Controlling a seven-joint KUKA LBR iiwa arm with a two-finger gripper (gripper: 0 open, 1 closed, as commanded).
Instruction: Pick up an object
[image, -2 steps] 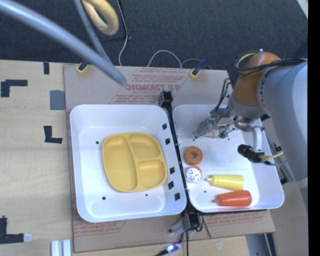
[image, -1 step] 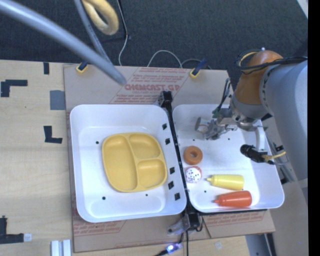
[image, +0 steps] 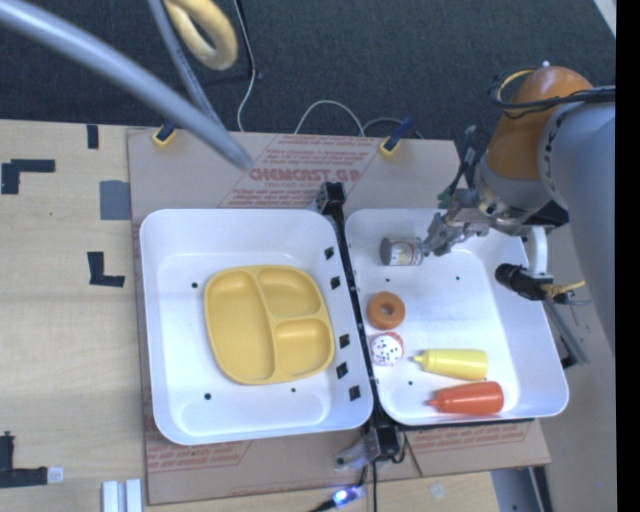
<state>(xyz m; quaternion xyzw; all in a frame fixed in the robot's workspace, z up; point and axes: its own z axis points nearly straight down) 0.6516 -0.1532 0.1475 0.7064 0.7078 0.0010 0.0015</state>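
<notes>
A single fixed camera looks down at a slant from above the bench (image: 60, 300), near enough that both bins nearly span the frame: the left bin (image: 170, 235) centre-left, the right bin (image: 520, 385) centre-right. The arm (image: 560, 130) enters at upper right.
</notes>
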